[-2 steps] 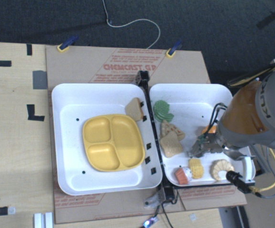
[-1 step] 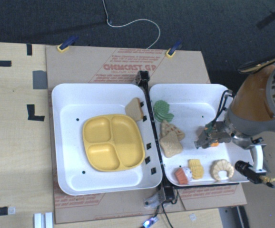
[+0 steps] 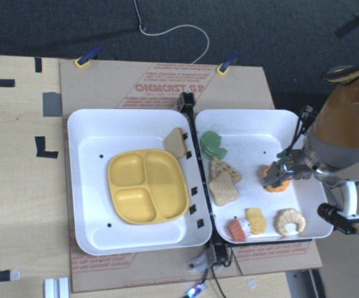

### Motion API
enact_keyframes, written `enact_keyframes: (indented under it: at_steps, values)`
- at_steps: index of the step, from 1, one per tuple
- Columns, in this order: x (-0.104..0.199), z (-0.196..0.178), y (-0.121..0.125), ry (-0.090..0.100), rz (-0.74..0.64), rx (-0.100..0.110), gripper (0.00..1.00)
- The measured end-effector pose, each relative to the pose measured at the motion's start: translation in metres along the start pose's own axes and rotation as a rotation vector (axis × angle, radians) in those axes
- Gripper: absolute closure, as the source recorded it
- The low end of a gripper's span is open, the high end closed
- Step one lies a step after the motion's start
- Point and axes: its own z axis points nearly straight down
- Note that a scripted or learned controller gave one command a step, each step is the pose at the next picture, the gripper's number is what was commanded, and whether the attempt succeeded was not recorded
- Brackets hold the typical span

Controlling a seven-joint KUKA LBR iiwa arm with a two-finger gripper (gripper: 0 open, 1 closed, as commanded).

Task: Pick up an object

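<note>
- Orange piece [image 3: 275,185], small and rounded, in right bin [image 3: 263,124], toward its right wall, about mid-depth.
- Gripper [image 3: 274,176] directly over that orange piece, low in the bin; dark fingers overlapping its upper part. Contact or grasp not determinable; finger spacing not determinable at this angle.
- Grey arm [image 3: 336,148] entering from the right, orange band [image 3: 346,107] above the wrist, crossing the right bin's right rim.
- Croissant-shaped pastry [image 3: 290,221] in near right corner of the same bin, apart from the orange piece.
- Yellow corn-like piece [image 3: 255,220] just left of the pastry, along the near wall.
- Red-and-white item [image 3: 237,230] just beside the corn-like piece, at the near left corner; kind unclear.
- Two tan bread-like slices [image 3: 223,182] by the left wall of the right bin, overlapping or touching one another.
- Green ridged item [image 3: 212,143] behind the slices, also against the left wall.
- Left bin [image 3: 86,166] adjoining the right bin along a shared dark divider.
- Yellow divided plate [image 3: 148,186], three compartments, at centre of the left bin.
- Brown slice [image 3: 176,144] propped at the plate's far right edge, near the divider.
- Cardboard sheet [image 3: 161,85] with red lettering under both bins, clipped at its far corners.
- White cable [image 3: 179,31] looped on the dark floor beyond the sheet.
</note>
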Motion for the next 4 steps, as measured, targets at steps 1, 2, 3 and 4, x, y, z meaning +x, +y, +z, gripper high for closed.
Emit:
enact_keyframes:
  at_steps: [1,2,3,4]
  values:
    - [0.001,-0.017,0.0,0.001,0.001,0.003,1.0]
    - [0.042,-0.009,0.035,0.002,-0.004,0.004,1.0]
    - [0.09,-0.001,0.06,0.002,-0.004,0.004,1.0]
    - [0.131,-0.007,0.079,0.002,-0.004,0.003,1.0]
